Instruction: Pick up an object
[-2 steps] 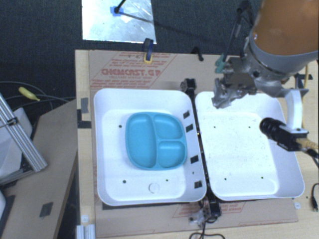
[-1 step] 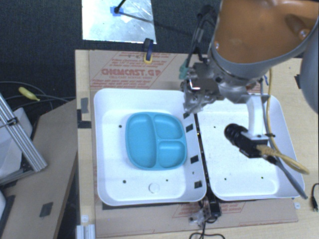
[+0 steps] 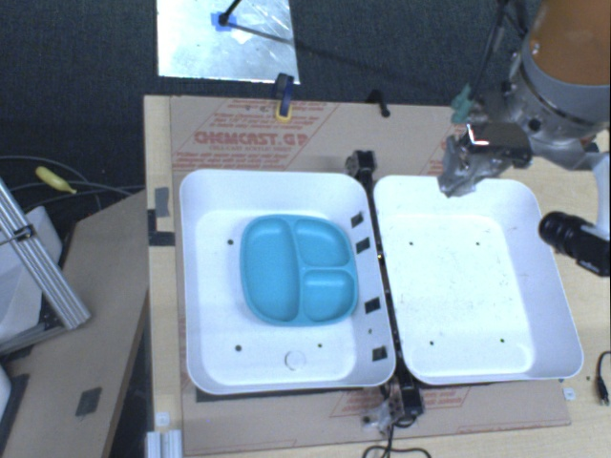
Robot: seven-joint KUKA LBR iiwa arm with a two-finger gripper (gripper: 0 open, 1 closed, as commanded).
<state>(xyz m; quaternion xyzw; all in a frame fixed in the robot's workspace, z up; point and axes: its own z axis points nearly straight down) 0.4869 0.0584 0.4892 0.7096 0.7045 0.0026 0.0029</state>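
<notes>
Dark carpet surrounds a cardboard-topped bench [image 3: 258, 127] bearing two white bins. Gripper [image 3: 458, 181] hangs over the right bin [image 3: 477, 294], at its twelve o'clock rim toward the eleven o'clock corner; whether the fingers are open or closed I cannot tell, and nothing shows between them. Outward from there, the grey wrist and orange band rise toward two o'clock.

One thing worth picking is the blue plate [image 3: 298, 269], a three-compartment dish lying flat in the middle of the left bin [image 3: 220, 208]. From the gripper it lies toward eight o'clock, well apart, across the seam where the bins meet. Its long axis runs roughly nine to three.

In my judgement the move must cross that central divide, with its black clips [image 3: 368, 275], before descending; the plate's low rim offers little to pinch, so a slip seems likely
</notes>
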